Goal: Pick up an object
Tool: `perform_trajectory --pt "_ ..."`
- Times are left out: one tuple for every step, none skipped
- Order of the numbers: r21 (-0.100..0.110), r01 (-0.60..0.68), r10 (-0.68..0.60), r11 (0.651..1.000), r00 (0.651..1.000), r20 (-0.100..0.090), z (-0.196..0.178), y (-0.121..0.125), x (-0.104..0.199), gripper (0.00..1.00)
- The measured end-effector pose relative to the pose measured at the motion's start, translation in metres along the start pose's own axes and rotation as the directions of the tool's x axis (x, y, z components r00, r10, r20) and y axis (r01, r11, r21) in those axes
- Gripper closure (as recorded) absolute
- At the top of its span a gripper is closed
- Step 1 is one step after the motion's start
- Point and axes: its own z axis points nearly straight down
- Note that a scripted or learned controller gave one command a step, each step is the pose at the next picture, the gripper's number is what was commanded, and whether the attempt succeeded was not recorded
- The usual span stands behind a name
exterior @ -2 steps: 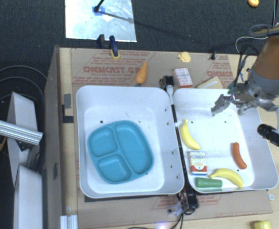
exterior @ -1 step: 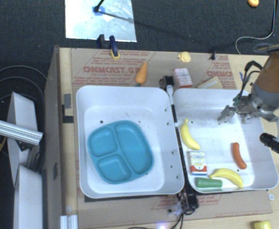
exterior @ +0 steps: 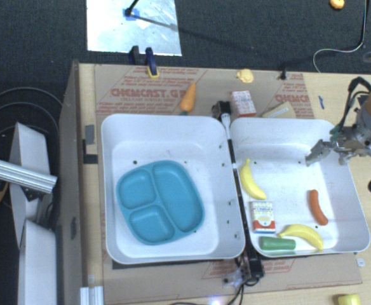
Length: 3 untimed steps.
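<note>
The right bin point(exterior: 287, 142) holds a yellow banana point(exterior: 252, 180), a small red and white box point(exterior: 262, 216), a green block point(exterior: 277, 243), a second banana point(exterior: 303, 234) and a red sausage point(exterior: 317, 207). My gripper point(exterior: 326, 156) hangs over the bin's right rear part, above and to the right of the sausage. It is open, with nothing between its fingers.
The left bin point(exterior: 128, 138) holds a blue divided plate point(exterior: 160, 201). Behind the bins, on the cardboard, lie an orange carrot point(exterior: 187, 97), a small carton point(exterior: 242, 102) and a yellow piece point(exterior: 244, 75). Cables trail at the right.
</note>
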Motion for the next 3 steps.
perform_trajectory --pt "0.008 0.000 0.000 1.000 1.000 -0.003 0.041 -0.028 -0.005 0.00" --pt "0.007 0.000 0.000 1.000 1.000 -0.004 0.111 -0.041 0.002 0.00" --pt "0.001 0.002 -0.002 1.000 1.000 -0.001 0.097 -0.039 0.001 1.00"
